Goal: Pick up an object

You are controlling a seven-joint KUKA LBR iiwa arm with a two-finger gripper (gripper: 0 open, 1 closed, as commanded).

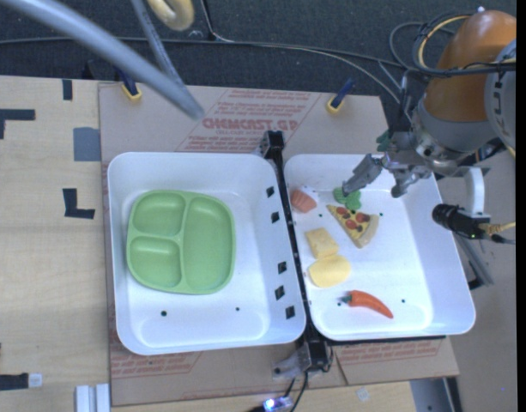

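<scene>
The green divided plate (181, 241) lies in the left bin (142, 324). Both bins rest on brown cardboard (245, 118) covering the counter (31, 256); the right bin (434, 307) adjoins it.

We see our arm (468, 67) reaching in from the right, its orange band high above the grey wrist. The gripper (381, 181) hangs low at the far side of the right-hand area, its two jaws spread apart, one angled left, one angled right.

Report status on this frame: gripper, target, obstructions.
Gripper open, above right bin, holding nothing. Nearest: small green piece and pizza slice. Nothing blocking them.
</scene>
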